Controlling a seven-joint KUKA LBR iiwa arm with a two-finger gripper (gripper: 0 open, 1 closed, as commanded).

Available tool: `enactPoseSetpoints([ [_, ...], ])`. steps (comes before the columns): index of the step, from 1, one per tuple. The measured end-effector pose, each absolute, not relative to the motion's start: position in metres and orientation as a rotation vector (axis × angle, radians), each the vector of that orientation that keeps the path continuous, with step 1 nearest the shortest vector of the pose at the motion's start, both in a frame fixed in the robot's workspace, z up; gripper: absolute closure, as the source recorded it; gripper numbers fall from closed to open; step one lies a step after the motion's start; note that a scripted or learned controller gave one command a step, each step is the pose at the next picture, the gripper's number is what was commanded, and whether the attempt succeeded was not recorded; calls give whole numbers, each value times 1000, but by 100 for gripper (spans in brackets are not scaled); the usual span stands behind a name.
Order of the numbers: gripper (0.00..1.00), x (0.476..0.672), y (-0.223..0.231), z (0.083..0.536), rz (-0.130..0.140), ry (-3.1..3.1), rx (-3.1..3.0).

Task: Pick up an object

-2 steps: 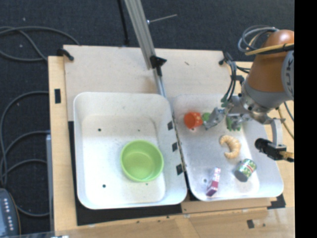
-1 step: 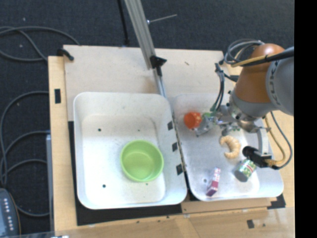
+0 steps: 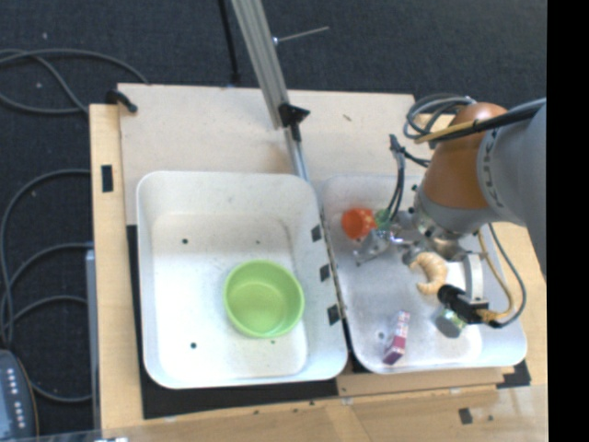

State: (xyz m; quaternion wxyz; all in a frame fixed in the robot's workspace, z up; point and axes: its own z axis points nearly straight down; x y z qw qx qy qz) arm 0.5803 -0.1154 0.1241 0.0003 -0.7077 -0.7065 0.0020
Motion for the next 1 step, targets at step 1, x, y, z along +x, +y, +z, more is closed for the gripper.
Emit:
enactPoseSetpoints([
  [1,100,582,-116,138,-3,-2215,-2232],
])
